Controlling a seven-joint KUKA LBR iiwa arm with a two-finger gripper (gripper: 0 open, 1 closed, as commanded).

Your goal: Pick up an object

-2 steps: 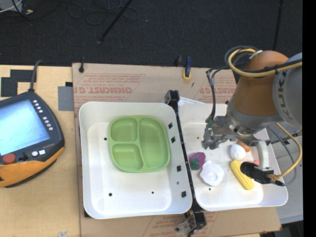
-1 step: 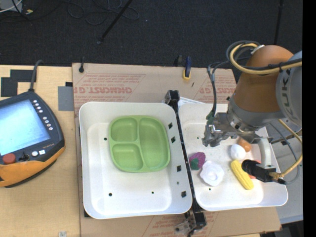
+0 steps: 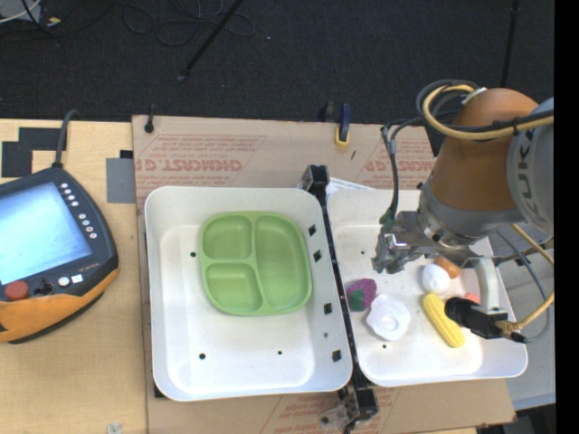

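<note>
Left bin point(image 3: 172, 351) holds a green divided plate point(image 3: 255, 264). In the right bin point(image 3: 507, 362), left to right: purple item point(image 3: 362, 290), white lump point(image 3: 389, 317), yellow corn point(image 3: 442, 320). Claw point(image 3: 391, 255) hangs low above the purple item; grip state cannot be told from this angle

Grey arm point(image 3: 534, 165) with rounded orange band point(image 3: 484, 138), yellow-black cables looping over it.
</note>
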